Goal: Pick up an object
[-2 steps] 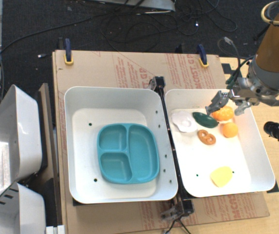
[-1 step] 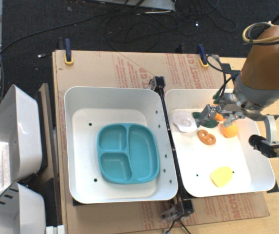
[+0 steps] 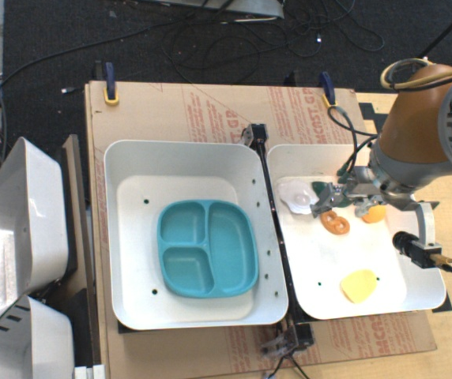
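Where the frame's left edge begins, two tilted white tubs (image 3: 16, 227) stand off the bench, beside the brown board (image 3: 210, 109) that carries both shallow bins. The left bin (image 3: 123, 172), at centre-left of the frame, holds a teal divided plate (image 3: 208, 249) with three compartments, lying flat in the bin's middle. A dark divider clamp (image 3: 258, 135) sits at the top of the seam between the two bins. The right bin (image 3: 321, 290), at centre-right, holds several small things: a pale, whitish object (image 3: 297, 198) near its upper left, an orange ring-shaped piece (image 3: 336, 225) just right of and below it, a small orange object (image 3: 374, 213) farther right, partly under the arm, and a yellow piece (image 3: 359, 286) lying alone, well apart from the rest, toward the bin's lower right. The gripper (image 3: 326, 201) hangs low over the upper part of the right bin, between the whitish object and the orange ring, close to both; whether its pincer is spread or closed cannot be told, and nothing is seen held by it. The arm (image 3: 423, 133), grey with its orange band, fills the upper right of the frame, cables trailing from it.
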